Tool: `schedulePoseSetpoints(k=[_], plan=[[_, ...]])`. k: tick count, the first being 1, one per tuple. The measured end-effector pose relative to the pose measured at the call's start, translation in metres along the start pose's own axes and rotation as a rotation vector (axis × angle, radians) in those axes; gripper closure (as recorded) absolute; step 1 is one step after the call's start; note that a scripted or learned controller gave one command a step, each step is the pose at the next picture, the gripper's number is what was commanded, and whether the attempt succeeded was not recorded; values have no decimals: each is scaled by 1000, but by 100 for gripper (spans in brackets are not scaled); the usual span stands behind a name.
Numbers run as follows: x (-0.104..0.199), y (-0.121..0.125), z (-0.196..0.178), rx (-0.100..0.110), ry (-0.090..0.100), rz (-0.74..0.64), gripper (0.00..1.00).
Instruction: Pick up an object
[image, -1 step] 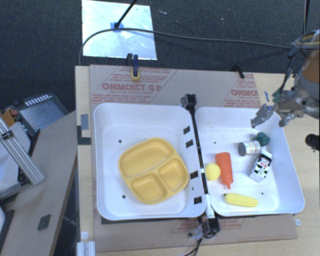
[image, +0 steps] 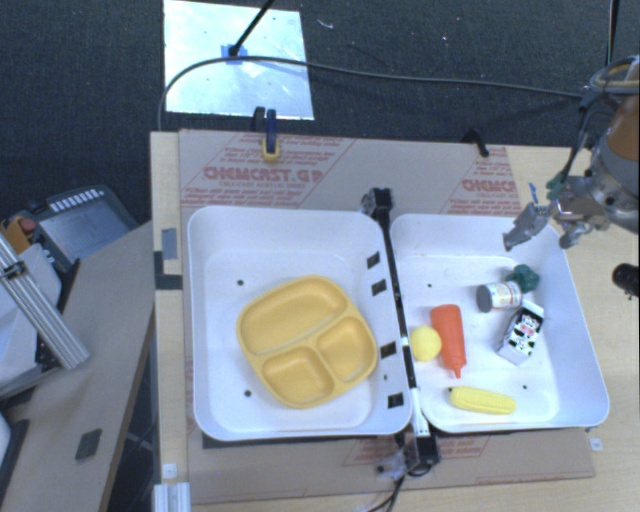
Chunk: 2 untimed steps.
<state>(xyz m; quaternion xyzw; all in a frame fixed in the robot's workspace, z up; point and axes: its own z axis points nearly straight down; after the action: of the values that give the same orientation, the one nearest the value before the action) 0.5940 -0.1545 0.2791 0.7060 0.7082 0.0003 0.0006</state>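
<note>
Carrot (image: 451, 336), lemon (image: 427, 343), corn (image: 483, 401), carton (image: 521, 333) and small jar (image: 499, 295) in right bin (image: 585, 395), yellow tray (image: 305, 341) in left bin (image: 215, 300), gripper (image: 548, 226) above right bin's rim, jaws apart, empty.

Two white bins are counted: a left bin (image: 215, 240) and a right bin (image: 585, 385). One yellow divided plate (image: 305, 340), one lemon (image: 426, 343), one carrot (image: 451, 337), one corn cob (image: 483, 401), one small jar (image: 498, 296), one green object (image: 523, 276) and one cow-patterned carton (image: 521, 333) are seen.

Both white bins (image: 290, 225) look like smooth, slightly glossy plastic. The yellow divided tray (image: 300, 340) is matt plastic, as are the orange carrot (image: 451, 337) and the corn cob (image: 483, 401). Under the bins lies printed brown cardboard (image: 330, 170), dull and papery.
</note>
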Motion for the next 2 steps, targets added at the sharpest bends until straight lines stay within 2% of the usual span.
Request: schedulePoseSetpoints(k=[1, 2], plan=[[-5, 4, 44, 2, 0, 2, 0], [-8, 11, 103, 4, 1, 2, 0]])
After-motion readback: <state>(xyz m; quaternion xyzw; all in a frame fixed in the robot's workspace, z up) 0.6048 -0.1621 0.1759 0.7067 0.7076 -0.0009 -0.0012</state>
